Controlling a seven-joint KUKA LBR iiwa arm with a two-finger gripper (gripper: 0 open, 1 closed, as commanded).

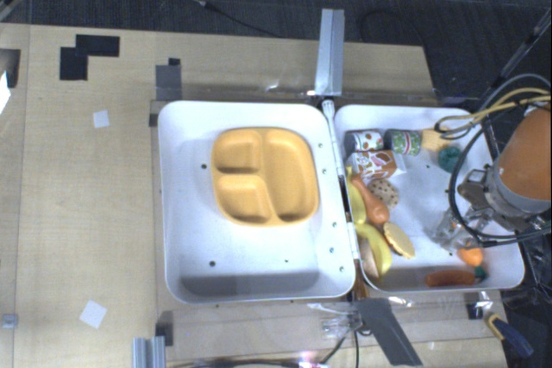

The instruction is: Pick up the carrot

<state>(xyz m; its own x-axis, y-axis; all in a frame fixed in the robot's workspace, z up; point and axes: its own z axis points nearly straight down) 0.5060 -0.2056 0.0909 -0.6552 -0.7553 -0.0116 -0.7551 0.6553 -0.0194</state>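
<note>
Here, 2 white bins (pixel 172 211) sit on the wooden bench (pixel 78 211); gripper (pixel 457 233), grip unclear, near the right bin's lower-right corner beside the carrot (pixel 471 256).

Even overhead light, slightly soft focus

Sectioned plate (pixel 263 176) in left bin (pixel 185 211); carrot (pixel 373 202) in right bin (pixel 504 271).
</note>
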